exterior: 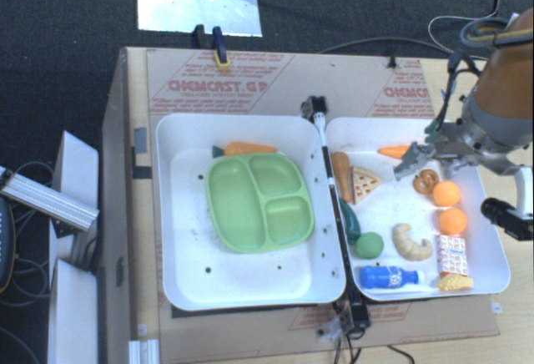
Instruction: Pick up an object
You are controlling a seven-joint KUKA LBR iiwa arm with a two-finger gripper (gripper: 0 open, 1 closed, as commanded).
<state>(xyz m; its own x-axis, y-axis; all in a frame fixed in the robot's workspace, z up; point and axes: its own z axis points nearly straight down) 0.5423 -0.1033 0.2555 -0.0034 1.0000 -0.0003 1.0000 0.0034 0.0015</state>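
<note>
Nothing lifted yet. Gripper [415, 160] low over right bin [492, 270] at two o'clock, finger state impossible to tell, nothing visibly between them. Nearest candidates: pretzel [425, 180] just at five o'clock, small carrot [393, 151] at ten. Grasp and lift remaining.

A cardboard-topped desk [250, 78] carries two white bins [192, 270] [492, 270] side by side, touching along a black clamp [329, 179].

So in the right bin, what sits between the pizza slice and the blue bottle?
In the camera view, a green round toy lies between the pizza slice and the blue bottle, on the right bin floor, nearer the bottle.
</note>
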